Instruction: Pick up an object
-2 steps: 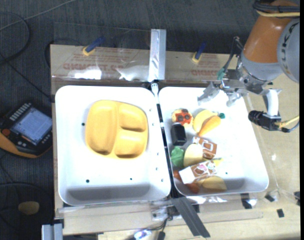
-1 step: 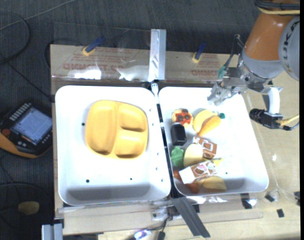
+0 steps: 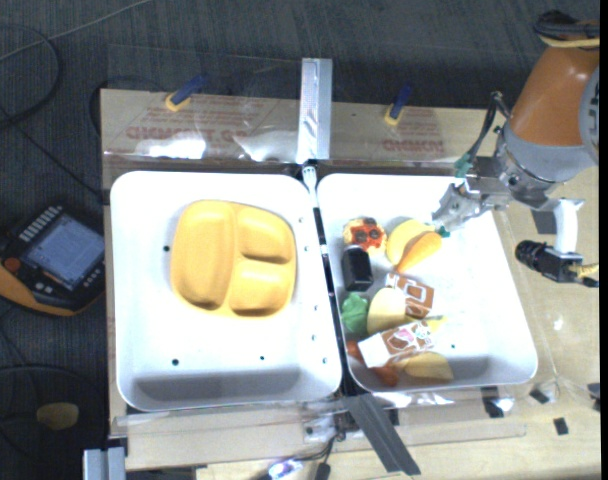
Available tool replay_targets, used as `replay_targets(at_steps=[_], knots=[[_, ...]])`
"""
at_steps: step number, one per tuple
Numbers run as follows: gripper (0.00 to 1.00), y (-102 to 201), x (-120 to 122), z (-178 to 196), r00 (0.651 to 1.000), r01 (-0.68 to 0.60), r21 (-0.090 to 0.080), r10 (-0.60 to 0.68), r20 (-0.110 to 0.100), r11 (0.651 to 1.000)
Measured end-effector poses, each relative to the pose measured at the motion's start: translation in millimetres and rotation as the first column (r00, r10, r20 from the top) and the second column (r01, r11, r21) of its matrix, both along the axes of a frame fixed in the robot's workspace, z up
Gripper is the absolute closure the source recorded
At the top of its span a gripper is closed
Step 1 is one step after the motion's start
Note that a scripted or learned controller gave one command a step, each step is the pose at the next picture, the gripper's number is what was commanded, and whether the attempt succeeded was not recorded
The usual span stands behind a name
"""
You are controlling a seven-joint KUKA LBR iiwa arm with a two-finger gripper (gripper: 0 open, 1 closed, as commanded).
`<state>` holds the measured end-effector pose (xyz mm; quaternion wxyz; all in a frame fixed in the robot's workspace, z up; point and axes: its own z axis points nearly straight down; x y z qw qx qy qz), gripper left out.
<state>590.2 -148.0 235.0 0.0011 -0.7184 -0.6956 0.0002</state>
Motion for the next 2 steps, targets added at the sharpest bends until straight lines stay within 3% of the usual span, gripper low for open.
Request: replay_targets(at_steps=[1,2], knots=[[1.00,-23,-42,-140,0.994,-0.108,-0.003,0.108,0.007,0.994],[1.00,27,51,-143,0.999,-0.037,-0.007,0.037,0.018,0.999]])
